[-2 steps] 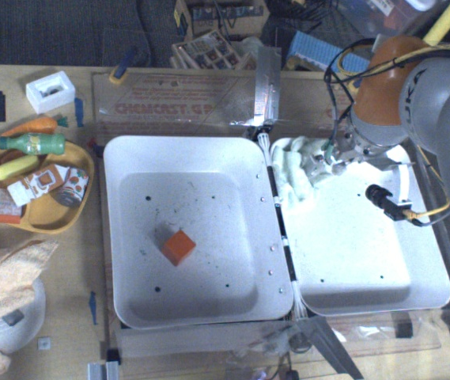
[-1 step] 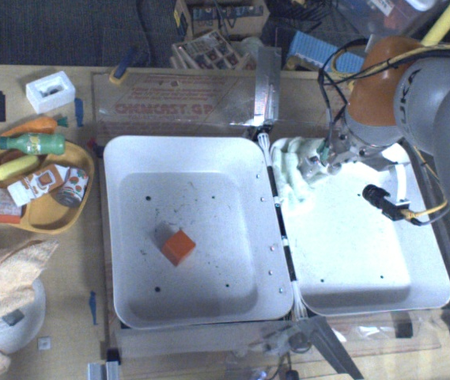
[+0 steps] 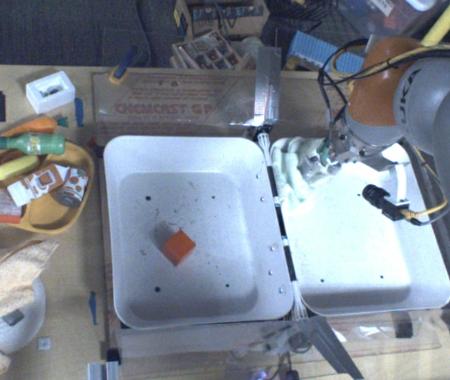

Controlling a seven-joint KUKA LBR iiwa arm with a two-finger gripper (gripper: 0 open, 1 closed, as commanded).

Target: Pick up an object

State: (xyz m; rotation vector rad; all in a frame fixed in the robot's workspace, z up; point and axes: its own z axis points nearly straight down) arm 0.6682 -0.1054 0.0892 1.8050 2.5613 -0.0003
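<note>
Where left bin (image 3: 130, 172) dips, matte orange cube (image 3: 179, 247).

Yellow bowl (image 3: 51, 218) left of the bins holds a green bottle (image 3: 33, 143), a banana (image 3: 7, 167) and small cartons. White box (image 3: 51, 91) sits above it on the bench; beige cloth (image 3: 7, 279) below. Clear plastic sheet (image 3: 169, 101) lies behind the left bin.

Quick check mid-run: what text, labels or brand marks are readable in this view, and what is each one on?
Red lettering on the clear plastic sheet behind the left bin: blurred, unreadable.
Dark letters on the arm's grey housing: cut off, unreadable.
Labels on the packets in the yellow bowl: too small.
Green bottle label: too small.
Orange block: no marking.
</note>
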